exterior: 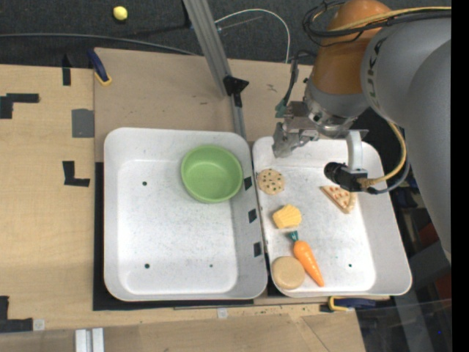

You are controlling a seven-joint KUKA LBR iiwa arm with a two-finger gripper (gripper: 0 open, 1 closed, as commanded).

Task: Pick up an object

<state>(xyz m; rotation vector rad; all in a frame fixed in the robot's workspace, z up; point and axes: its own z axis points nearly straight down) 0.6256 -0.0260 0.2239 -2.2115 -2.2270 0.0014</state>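
Right bin (366,270), near edge: round tan disc (288,273) touching orange carrot (308,262), tapered, green top. Mid-bin: yellow ridged corn chunk (287,216), speckled cookie (270,181), pizza wedge (338,196). Left bin (132,218), far right: green bowl (212,173). Far edge: gripper (284,147), nothing held, finger state cannot tell.

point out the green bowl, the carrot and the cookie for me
green bowl (212,173): camera view, inner floor of the bowl
carrot (308,260): camera view, middle of the orange body
cookie (270,181): camera view, centre of its speckled top
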